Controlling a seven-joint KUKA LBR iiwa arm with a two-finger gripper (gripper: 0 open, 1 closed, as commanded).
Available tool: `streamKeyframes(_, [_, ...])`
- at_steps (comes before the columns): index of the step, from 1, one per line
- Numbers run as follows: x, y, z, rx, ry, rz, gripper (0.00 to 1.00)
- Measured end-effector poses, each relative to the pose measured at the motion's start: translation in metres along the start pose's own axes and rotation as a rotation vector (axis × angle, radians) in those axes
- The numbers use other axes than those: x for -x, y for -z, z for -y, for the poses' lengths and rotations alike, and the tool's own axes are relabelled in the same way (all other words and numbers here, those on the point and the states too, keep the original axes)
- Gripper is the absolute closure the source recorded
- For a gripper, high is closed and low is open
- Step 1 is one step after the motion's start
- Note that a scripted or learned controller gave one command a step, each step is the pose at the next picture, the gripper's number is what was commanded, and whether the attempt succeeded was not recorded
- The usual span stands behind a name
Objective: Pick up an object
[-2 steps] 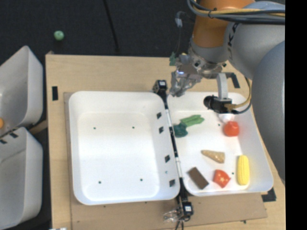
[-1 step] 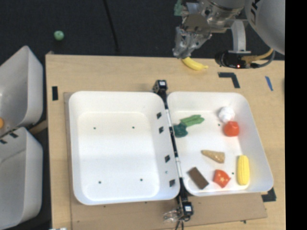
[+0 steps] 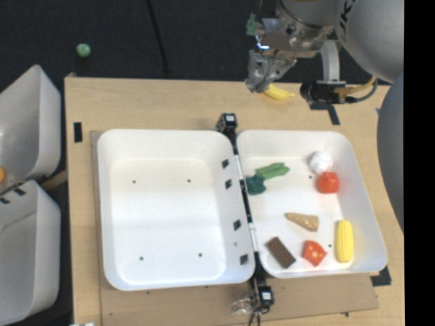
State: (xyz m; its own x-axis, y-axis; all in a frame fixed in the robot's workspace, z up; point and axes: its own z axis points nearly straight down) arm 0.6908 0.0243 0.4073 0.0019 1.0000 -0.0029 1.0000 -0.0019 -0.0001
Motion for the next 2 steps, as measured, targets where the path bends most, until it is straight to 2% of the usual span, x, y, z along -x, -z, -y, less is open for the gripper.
streamKeyframes(2, [0.014, 0.0069, 0.0007, 0.003, -0.001, -0.001, 1.0])
